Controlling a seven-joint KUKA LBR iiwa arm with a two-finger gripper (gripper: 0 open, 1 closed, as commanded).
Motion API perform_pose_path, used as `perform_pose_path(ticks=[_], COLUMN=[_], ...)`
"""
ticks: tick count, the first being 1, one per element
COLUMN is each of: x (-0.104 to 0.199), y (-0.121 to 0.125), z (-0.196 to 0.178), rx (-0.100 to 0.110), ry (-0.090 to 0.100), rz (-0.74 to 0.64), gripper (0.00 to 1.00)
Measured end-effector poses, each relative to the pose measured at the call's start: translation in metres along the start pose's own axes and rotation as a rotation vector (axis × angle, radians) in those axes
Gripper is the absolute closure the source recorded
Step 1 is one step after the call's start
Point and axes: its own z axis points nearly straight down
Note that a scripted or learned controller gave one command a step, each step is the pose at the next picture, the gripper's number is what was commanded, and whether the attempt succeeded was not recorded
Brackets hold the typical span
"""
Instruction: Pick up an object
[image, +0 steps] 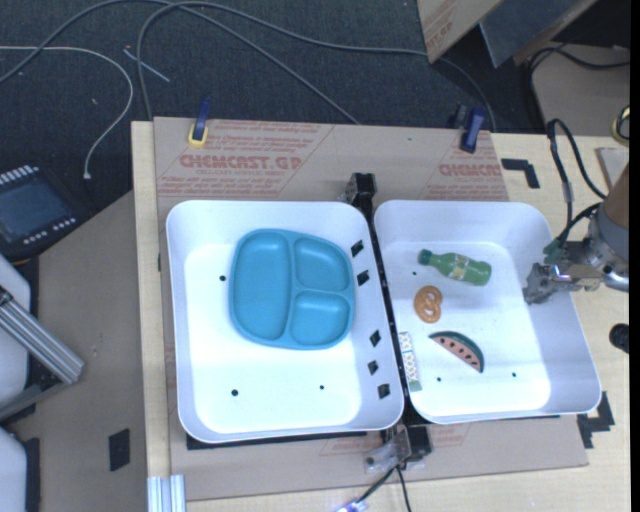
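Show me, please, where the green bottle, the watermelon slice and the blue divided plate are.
green bottle (456, 266): camera view, middle of its body.
watermelon slice (459, 350): camera view, centre of the red flesh.
blue divided plate (262, 290): camera view, floor of the large left compartment.

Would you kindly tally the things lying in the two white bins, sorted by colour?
Blue: 1, the plate in the left bin
Green: 1, the bottle in the right bin
Orange: 1, the pretzel
Red and green: 1, the melon slice
White: 1, the packet
Total: 5
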Motion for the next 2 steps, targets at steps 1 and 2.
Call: perform_pose_path(ticks=[1,2], x=[-0.001,0.052], y=[0.002,0.023], z=[-0.051,-0.059], rx=[-0.001,0.002], ry=[0.000,0.004], rz=[-0.001,-0.007], gripper=[1.00,1.00])
